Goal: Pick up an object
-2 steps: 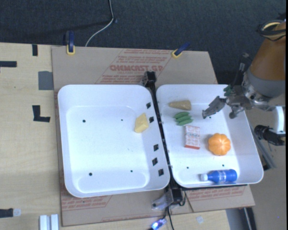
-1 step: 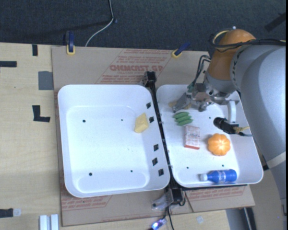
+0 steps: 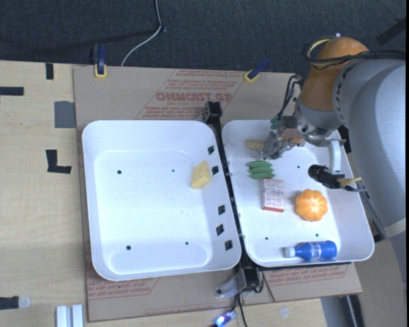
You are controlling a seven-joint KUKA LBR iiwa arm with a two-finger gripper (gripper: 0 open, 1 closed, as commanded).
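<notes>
Gripper [image 3: 281, 142] low near right bin's [image 3: 358, 240] back edge, by tan item [image 3: 254, 144], finger state unclear; green item [image 3: 260, 169], packet [image 3: 273, 195], orange [image 3: 311, 205], bottle [image 3: 313, 251] toward front; yellow item [image 3: 201, 176] in left bin [image 3: 99, 182].

The gripper [image 3: 278, 144] hangs low in the right bin [image 3: 354, 240] (upper middle of the frame), just above green pods [image 3: 260, 169]; a yellow wedge [image 3: 201, 176] lies in the left bin [image 3: 109, 251].

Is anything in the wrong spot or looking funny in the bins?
One thing stands out: the yellow piece sits alone in the left bin, against its right wall. The green item, card, orange and lying bottle share the right bin. Nothing looks spilled or broken.
</notes>
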